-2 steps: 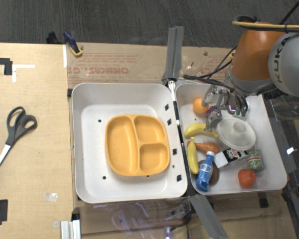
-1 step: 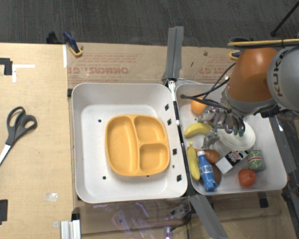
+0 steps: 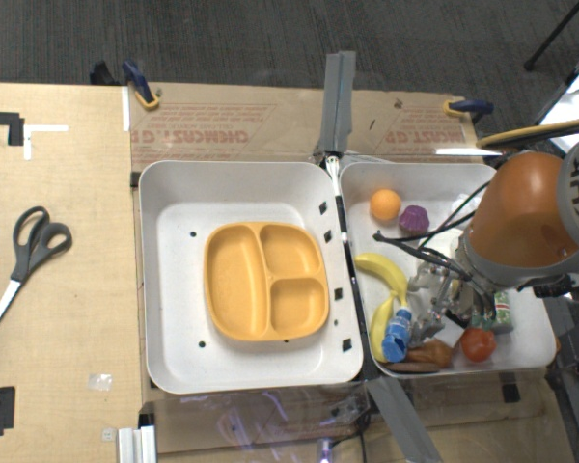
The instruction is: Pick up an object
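Observation:
In the right bin [image 3: 434, 174] lie an orange ball [image 3: 385, 204], a purple piece [image 3: 414, 219], a yellow banana [image 3: 386, 274], a blue bottle [image 3: 397, 334], a brown piece [image 3: 427, 357] and a red tomato [image 3: 478, 344]. My gripper [image 3: 427, 307] hangs low over the bin's front part, just right of the blue bottle and the banana. The arm's orange band [image 3: 526, 210] sits above it and hides part of the bin. A green and white item [image 3: 502, 312] peeks out by the wrist.
The left bin [image 3: 169, 287] holds a yellow divided plate [image 3: 266, 280]. Scissors [image 3: 27, 254] lie on the wooden bench at the left. A grey bar [image 3: 338, 104] runs between the bins at the back, over cardboard held by blue clamps [image 3: 141, 84].

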Controlling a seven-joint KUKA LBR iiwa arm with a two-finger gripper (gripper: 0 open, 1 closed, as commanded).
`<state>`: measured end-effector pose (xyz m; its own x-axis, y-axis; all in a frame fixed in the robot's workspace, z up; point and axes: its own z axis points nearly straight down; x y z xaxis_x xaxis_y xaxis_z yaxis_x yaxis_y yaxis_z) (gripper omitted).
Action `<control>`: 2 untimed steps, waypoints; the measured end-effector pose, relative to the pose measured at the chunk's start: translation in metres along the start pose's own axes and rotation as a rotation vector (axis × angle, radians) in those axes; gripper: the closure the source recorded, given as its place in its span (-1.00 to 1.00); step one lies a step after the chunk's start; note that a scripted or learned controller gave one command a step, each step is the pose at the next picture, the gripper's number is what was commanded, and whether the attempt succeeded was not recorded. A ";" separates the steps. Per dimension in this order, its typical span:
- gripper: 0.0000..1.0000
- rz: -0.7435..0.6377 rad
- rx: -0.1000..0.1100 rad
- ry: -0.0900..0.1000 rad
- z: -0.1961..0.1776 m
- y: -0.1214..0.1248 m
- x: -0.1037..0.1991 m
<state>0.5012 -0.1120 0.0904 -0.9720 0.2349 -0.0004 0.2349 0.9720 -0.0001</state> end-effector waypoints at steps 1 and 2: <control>-1.00 0.111 -0.001 -0.016 -0.003 0.010 0.021; -1.00 0.015 0.000 0.001 -0.099 -0.015 -0.044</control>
<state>0.5402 -0.1366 0.1894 -0.9685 0.2490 0.0007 0.2490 0.9685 0.0000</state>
